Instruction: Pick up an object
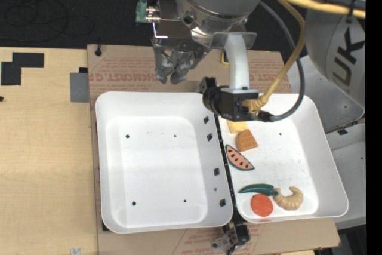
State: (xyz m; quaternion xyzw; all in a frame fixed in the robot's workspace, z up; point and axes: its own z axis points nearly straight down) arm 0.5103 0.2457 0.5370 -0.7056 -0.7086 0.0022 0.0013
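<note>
Nothing picked yet. Orange block (246, 141), watermelon slice (239, 159), tomato (261, 205), green pepper (258, 189) and croissant (289, 197) all lie in the right bin (322, 146). Gripper (173, 73) hangs beyond the bin's far-left corner, fingers pressed together, holding nothing. Grasp remains.

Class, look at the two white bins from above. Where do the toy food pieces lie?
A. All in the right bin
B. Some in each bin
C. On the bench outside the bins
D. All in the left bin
A: the watermelon slice, the orange block, the tomato, the green pepper and the croissant all lie within the right bin.
</note>
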